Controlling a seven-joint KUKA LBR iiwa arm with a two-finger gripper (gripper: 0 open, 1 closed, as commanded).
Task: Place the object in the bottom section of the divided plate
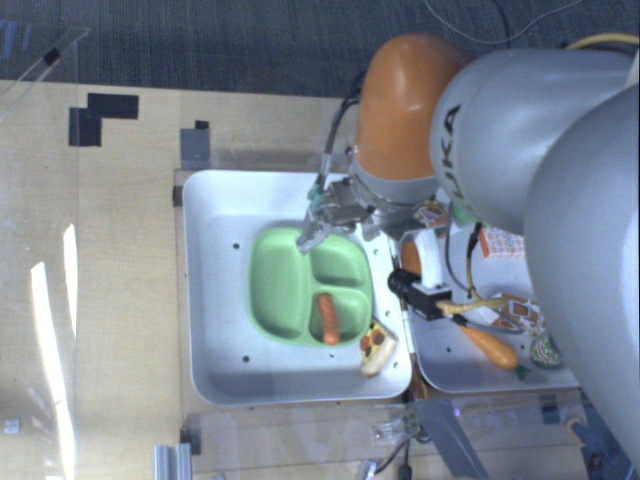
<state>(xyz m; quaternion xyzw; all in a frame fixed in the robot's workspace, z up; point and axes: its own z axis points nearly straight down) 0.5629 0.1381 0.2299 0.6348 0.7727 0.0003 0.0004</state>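
Hovering over the green divided plate (305, 288), the pincer (312, 230) hangs spread, gripping nothing.

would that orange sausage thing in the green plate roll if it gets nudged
Probably yes: the sausage looks rounded and elongated, so it may roll sideways. The green plate has raised dividers, which would likely stop it. It looks small, so probably light.

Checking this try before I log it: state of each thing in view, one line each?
Divided plate: flat in the left bin.
Sausage: lying in the plate's bottom right section.
Gripper: above the plate's top edge, nothing visibly held.
Toy food piece: in the left bin, off the plate's lower right corner.
Carrot: lying in the right bin.
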